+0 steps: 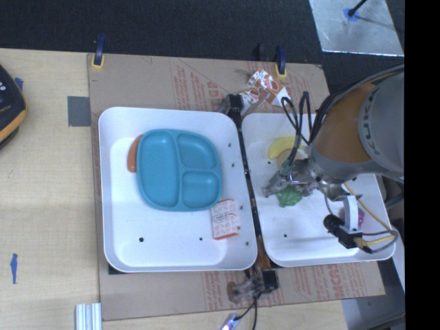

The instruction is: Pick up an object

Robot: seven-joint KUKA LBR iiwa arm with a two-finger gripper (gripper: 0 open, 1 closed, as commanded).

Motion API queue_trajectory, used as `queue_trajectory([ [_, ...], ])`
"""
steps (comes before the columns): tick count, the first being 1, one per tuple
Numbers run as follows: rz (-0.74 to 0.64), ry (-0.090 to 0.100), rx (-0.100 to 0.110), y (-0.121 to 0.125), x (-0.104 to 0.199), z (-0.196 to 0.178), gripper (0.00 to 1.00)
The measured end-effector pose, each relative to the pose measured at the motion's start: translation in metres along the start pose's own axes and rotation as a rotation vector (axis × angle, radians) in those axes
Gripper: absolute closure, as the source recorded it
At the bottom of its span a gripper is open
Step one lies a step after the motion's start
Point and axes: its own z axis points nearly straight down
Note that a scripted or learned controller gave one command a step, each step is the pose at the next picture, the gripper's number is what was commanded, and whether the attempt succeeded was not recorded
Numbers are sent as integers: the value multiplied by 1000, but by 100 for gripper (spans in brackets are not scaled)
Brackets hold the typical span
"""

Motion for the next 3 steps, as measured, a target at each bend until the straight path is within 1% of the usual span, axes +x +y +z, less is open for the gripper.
queue_trajectory([
  [1, -2, -1, 2, 0, -1, -10, 100],
  [2, 4, 0, -3, 12, -86, -1, 100],
  [3, 4, 0, -3, 12, -86, -1, 0],
])
